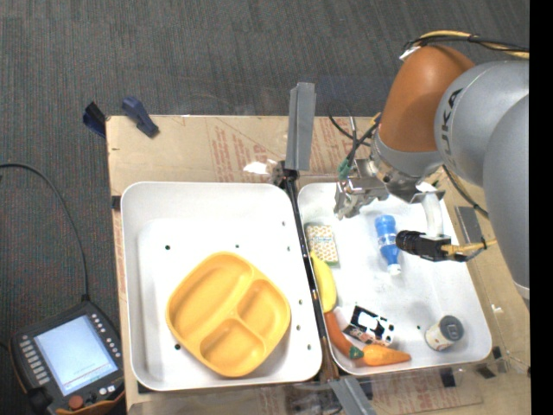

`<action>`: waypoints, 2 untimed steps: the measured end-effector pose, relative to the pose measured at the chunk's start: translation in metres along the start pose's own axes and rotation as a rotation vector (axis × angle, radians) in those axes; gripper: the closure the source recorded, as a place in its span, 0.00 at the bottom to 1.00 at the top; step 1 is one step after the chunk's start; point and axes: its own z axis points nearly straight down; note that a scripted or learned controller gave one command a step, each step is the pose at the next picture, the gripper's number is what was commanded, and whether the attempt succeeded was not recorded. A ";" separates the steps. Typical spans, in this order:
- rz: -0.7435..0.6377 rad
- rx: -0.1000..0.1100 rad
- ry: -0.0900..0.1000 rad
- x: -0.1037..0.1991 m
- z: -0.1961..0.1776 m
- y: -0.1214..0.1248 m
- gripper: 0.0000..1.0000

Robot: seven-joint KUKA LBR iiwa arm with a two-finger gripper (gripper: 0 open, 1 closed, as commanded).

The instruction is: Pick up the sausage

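Sausage (338,334), reddish-brown, lies against the left wall of the right bin (471,314) near its front-left corner, its upper end touching a banana (324,284) and its lower end beside a carrot (380,358), with a black-and-white toy (370,325) just to its right. The gripper (350,199) hangs near the bin's back-left corner, well apart from the sausage; whether its jaws are wide or narrow I cannot tell. The crowding is the risk: descending so close to the wall, a finger may strike the rim, or close on the banana or carrot instead, or nudge the sausage tighter into the corner.
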 end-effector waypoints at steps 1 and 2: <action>-0.192 0.001 0.000 -0.068 0.063 -0.011 1.00; -0.247 -0.002 -0.001 -0.069 0.052 0.006 1.00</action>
